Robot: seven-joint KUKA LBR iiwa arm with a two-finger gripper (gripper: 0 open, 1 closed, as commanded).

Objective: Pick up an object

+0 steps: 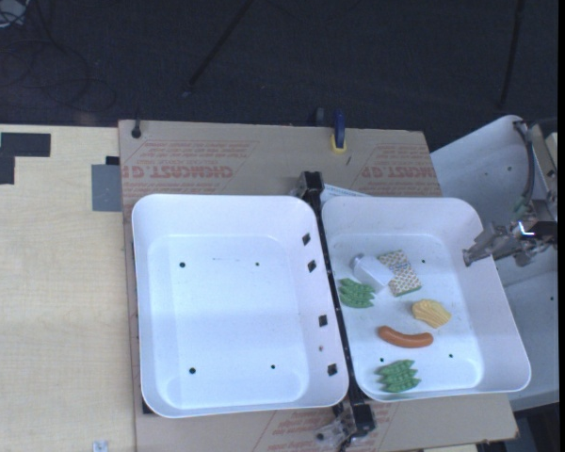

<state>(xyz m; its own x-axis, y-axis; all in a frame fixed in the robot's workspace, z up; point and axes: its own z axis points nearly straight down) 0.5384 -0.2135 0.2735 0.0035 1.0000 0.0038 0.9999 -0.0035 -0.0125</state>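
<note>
The right bin (471,217) holds several small things. A grey-white block (369,271) lies beside a checkered square piece (400,272). A green leafy piece (356,294) sits near the divider. A yellow piece (431,314), an orange-red sausage (405,337) and a green pea pod (396,377) lie toward the front. My gripper (483,248) hovers at the bin's right rim, apart from all of them, with nothing seen in it.
The left bin (141,281) stands beside the right one, with a black clip strip (320,295) along the shared edge. Both rest on a cardboard sheet (217,163) on the wooden bench. A grey-white surface (537,328) lies to the right.
</note>
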